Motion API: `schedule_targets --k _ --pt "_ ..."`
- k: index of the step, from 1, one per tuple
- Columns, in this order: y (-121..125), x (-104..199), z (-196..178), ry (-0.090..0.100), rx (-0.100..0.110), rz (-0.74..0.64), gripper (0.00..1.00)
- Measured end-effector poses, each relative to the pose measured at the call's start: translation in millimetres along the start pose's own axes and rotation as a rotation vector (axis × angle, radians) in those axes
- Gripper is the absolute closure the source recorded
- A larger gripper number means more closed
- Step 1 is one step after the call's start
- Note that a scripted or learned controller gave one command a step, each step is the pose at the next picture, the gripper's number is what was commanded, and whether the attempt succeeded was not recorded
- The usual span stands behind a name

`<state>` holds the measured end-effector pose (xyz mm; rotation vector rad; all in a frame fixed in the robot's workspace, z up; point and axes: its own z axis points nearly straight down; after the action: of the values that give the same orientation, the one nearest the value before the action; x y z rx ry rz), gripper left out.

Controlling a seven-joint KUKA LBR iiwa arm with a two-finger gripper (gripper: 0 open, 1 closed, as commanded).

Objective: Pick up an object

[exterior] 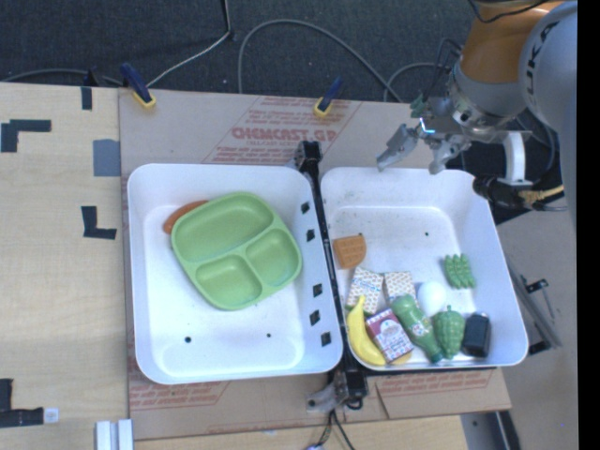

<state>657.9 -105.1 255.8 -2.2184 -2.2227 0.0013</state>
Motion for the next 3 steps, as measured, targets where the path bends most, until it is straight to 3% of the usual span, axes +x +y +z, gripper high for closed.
schedule_targets --k 1,2,3 --pt "-48 -58 137 0.0 0.003 0.002 0.0" --pt "-106 -108 64 -0.002 -0.002 0.003 0.0" --pt "-95 -109 160 -0.003 -0.008 0.001 0.0"
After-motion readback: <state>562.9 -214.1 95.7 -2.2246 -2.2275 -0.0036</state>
